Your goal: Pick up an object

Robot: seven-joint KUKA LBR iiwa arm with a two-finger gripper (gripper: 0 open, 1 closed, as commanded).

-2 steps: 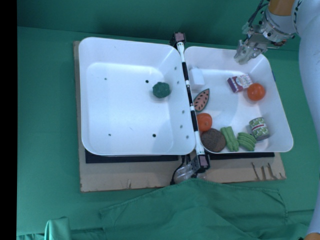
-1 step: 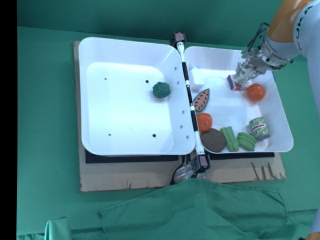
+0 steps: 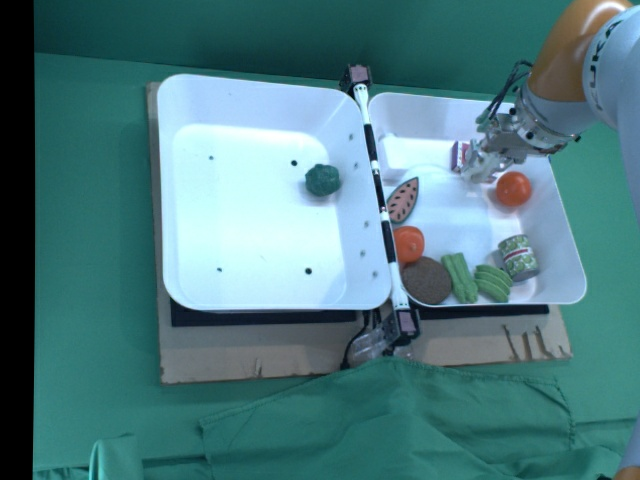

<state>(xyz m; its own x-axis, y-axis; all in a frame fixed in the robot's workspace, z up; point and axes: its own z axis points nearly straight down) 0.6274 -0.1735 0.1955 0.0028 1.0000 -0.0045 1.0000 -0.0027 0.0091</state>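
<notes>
My gripper (image 3: 478, 164) is low over the back of the right bin (image 3: 566, 258), reaching in from the right. A small red and white object (image 3: 459, 154) lies right against its left side; I cannot tell whether it is held. A red tomato (image 3: 513, 189) sits just to the gripper's right. Further forward in the same bin lie a watermelon slice (image 3: 402, 199), an orange tomato (image 3: 408, 243), a brown round piece (image 3: 427, 280), a green pickle (image 3: 460, 277), a green pod (image 3: 492, 282) and a small can (image 3: 518, 257).
The left bin (image 3: 200, 103) holds one dark green broccoli-like piece (image 3: 322, 179) near its right wall. A black and white divider rail (image 3: 378, 193) runs between the bins. Green cloth (image 3: 400, 418) is bunched at the bench front.
</notes>
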